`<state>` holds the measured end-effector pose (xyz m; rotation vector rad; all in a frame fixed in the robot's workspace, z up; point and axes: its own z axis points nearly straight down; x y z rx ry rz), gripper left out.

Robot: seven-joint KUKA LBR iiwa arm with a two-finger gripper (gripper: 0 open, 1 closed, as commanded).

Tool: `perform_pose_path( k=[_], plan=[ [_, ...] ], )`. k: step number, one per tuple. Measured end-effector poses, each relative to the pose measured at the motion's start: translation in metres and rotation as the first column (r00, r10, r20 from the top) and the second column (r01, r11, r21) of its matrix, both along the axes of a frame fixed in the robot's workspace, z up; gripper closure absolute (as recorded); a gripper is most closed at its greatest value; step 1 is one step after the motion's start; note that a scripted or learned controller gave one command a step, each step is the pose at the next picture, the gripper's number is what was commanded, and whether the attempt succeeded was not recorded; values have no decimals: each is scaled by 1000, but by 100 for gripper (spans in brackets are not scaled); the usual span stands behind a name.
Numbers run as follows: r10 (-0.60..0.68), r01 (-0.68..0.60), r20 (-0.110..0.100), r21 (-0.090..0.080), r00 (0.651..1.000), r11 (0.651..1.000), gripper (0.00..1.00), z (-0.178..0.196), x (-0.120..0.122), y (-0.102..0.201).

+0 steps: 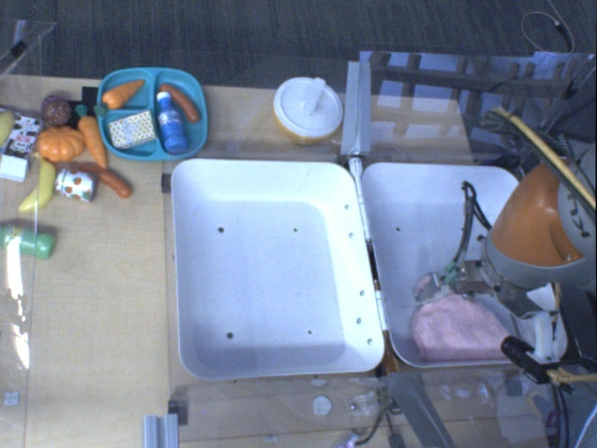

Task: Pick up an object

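Note:
A pink folded cloth (457, 332) lies in the near corner of the right bin (410, 203). My gripper (446, 282) hangs low over the cloth's far edge, under the grey wrist and the orange band (534, 222) of the arm. It is at or just above the cloth, and I cannot see whether it touches it. Cables run down from the arm to the gripper.
The left bin (270, 259) sits beside the right one, with a raised divider between them. A teal plate (191, 96) of toy food and a white lidded cup (308, 108) stand behind it. Toy vegetables (70, 147) and a green piece (33, 243) lie at the far left.

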<state>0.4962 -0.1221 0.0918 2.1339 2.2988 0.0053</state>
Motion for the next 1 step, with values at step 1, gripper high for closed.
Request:
perform_pose_path(
  k=[1],
  plan=[
    [54, -54, 11, -5, 998, 999, 0, -2, 31, 28]
  ],
)
